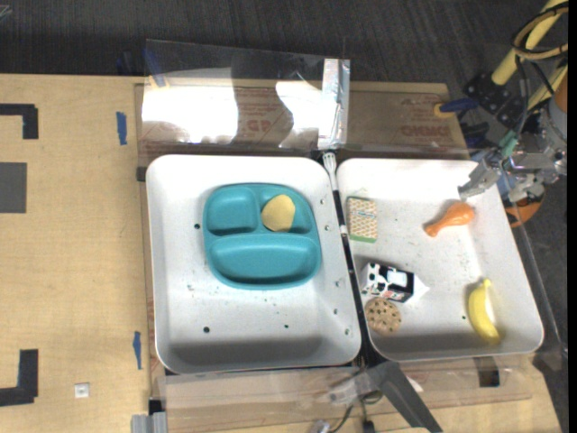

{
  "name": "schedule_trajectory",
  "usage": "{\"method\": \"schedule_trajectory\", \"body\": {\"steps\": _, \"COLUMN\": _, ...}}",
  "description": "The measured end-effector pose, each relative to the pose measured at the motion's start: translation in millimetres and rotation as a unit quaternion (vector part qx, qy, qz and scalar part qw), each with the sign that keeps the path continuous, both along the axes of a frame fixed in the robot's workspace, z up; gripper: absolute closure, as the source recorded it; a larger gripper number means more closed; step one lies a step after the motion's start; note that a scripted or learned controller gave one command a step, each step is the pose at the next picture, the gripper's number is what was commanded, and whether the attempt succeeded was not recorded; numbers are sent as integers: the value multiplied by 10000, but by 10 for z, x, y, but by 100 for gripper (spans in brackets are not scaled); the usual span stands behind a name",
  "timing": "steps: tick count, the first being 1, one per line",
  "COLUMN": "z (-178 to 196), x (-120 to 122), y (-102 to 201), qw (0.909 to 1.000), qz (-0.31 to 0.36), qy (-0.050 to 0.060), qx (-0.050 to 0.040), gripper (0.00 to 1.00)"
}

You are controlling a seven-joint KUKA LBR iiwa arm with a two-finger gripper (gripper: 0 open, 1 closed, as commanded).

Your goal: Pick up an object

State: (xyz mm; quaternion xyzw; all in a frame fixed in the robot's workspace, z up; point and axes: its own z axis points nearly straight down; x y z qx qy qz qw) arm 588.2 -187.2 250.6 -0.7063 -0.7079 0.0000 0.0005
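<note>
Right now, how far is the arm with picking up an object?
Nothing looks picked up yet. The gripper sits at the right bin's upper right edge, near the orange toy, with nothing seen in it. The banana, cookie, black-and-white packet and green-edged card lie in the bin. Reaching, grasping and lifting remain.

Two bins sit side by side mid-frame, the left bin (171, 314) touching the right bin (523, 332) along a shared edge. In the left bin lies a divided tray (261, 260), toward the upper part, with a potato-like lump (278, 212) in its upper right compartment. In the right bin, a packet (361, 219) lies at upper left, a carrot-like piece (449, 218) upper right, a small carton (388, 282) below the packet, a cookie (383, 315) just under that, and a banana (482, 309) at lower right.
</note>
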Motion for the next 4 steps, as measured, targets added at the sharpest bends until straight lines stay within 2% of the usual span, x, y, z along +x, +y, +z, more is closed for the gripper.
{"method": "schedule_trajectory", "body": {"steps": 1, "z": -1084, "x": -29, "y": -230, "qw": 9787, "qz": 2051, "qy": 16, "qx": 10, "gripper": 0}}
{"method": "schedule_trajectory", "body": {"steps": 2, "z": -1624, "x": 437, "y": -229, "qw": 9964, "qz": 841, "qy": -59, "qx": 53, "gripper": 0}}
{"method": "schedule_trajectory", "body": {"steps": 3, "z": -1512, "x": 421, "y": -304, "qw": 9966, "qz": 817, "qy": -61, "qx": -3, "gripper": 100}}
{"method": "schedule_trajectory", "body": {"steps": 4, "z": -750, "x": 594, "y": 516, "qw": 10000, "qz": 5, "qy": -42, "qx": -4, "gripper": 100}}
